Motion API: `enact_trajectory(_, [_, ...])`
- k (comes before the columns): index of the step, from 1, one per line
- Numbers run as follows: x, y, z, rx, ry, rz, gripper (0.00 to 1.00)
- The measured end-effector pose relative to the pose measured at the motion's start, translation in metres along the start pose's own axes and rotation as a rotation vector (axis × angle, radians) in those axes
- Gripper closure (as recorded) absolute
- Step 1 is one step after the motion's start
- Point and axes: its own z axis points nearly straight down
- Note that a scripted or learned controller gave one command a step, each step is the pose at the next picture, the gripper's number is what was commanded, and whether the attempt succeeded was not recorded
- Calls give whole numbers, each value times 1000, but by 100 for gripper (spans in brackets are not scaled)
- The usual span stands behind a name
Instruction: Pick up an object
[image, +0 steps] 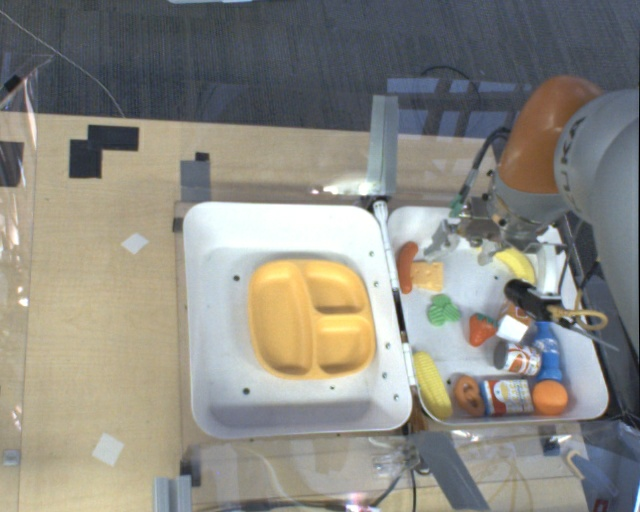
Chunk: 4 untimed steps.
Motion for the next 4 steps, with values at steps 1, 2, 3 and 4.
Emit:
enact_trajectory(1, [-26,34,57,-24,-3,-434,0])
enact_trajectory(2, [21,28,-42,-23,-2,-342,0])
enact_trajectory(3, [-7,36,31,-4,0,-290,0])
enact_trajectory(4, [-17,41,62,-11,-2,-285,0])
